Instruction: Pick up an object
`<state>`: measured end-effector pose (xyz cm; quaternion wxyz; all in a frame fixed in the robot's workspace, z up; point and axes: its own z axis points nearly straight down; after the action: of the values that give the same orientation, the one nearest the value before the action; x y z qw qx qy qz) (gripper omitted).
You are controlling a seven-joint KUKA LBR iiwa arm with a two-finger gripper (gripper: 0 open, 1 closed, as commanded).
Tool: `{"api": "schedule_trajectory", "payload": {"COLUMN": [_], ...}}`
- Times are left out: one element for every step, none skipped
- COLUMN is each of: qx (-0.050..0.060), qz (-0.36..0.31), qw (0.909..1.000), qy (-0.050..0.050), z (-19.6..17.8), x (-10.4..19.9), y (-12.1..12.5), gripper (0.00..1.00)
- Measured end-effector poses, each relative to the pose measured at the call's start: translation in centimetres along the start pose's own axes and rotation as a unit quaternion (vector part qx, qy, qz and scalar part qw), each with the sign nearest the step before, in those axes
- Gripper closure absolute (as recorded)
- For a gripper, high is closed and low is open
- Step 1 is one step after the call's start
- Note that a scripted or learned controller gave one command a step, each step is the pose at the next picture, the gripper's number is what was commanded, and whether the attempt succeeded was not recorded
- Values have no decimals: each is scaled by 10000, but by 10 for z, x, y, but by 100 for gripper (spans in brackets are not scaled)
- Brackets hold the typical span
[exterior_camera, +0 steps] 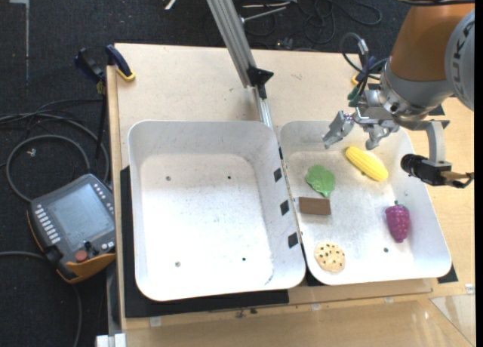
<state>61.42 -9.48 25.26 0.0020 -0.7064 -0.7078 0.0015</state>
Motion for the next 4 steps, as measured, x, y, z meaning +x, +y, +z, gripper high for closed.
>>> {"api": "schedule_trajectory", "payload": {"qx": [-17, -3, 3, 6], "qz": [5, 16, 19, -1], "qw": [10000, 10000, 10000, 10000], "qy": [-3, -4, -4, 1], "z": [-3, 41, 91, 152], "x": [0, -3, -11, -4], "y": [0, -2, 1, 6], "gripper": [0, 0, 0, 0]}}
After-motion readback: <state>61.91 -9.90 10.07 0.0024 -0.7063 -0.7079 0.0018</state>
